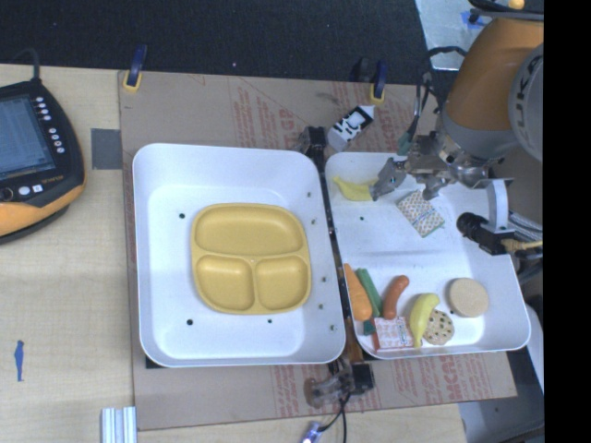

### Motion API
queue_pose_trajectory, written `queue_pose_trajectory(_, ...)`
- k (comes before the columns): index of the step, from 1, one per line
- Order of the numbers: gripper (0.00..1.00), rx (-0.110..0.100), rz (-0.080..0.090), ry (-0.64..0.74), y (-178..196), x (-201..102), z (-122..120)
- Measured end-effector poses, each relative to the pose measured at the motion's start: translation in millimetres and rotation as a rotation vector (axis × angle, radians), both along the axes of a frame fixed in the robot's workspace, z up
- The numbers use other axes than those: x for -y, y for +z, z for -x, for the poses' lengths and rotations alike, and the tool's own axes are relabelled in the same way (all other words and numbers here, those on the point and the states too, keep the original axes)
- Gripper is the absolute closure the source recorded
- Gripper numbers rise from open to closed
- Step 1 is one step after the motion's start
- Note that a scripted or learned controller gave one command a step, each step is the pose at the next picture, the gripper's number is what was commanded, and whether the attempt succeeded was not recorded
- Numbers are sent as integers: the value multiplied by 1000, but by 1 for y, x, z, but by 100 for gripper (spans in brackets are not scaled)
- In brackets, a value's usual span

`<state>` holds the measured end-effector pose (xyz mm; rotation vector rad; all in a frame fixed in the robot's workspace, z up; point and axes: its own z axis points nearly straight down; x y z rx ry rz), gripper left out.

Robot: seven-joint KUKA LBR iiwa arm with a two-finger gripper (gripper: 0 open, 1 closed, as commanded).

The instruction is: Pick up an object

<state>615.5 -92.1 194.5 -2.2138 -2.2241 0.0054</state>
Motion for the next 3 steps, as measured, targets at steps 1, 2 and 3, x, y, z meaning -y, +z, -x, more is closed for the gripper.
queue_pose_trajectory(1, 0, -2, 0, -1, -85, 35, 122)
queue_pose_trajectory(2, 0, 1, 1, 2, -103, 5, 76)
queue_pose_trajectory(3, 0, 2, 0, -1, -103, 47, 6)
